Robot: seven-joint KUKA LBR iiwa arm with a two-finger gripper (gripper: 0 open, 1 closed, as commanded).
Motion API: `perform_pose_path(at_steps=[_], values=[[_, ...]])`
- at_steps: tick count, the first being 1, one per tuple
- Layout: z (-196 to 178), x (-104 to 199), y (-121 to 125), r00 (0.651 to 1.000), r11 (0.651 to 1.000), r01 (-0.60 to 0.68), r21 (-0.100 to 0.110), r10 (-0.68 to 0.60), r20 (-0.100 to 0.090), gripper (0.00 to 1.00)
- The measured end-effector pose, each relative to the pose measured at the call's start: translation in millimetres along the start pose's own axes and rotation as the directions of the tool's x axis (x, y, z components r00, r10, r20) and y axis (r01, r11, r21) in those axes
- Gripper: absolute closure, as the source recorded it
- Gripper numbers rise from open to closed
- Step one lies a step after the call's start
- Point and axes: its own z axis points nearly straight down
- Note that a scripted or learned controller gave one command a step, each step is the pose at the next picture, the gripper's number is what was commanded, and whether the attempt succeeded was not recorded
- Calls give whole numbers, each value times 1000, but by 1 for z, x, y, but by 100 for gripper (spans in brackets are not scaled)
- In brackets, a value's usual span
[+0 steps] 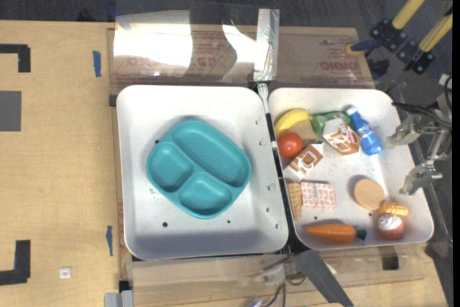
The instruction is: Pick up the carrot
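The carrot [331,231] is orange with a green stub at its right end. It lies flat along the front wall of the right bin [417,234], pointing left. My gripper [407,160] hangs over the right rim of that bin, up and to the right of the carrot and well apart from it. Its two metal fingers [405,133] are spread open with nothing between them.
Sharing the right bin are a banana [291,118], a tomato [290,145], a blue bottle [364,131], small cartons [342,139], a cracker pack [317,195], a tan disc [369,192] and a red-and-yellow toy [392,221] just right of the carrot. A teal divided plate [199,167] lies in the left bin [136,226].
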Motion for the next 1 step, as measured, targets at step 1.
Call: perform_pose_path(at_steps=[1], values=[[136,15,-4,993,993,-117,-3,117,-14,0]])
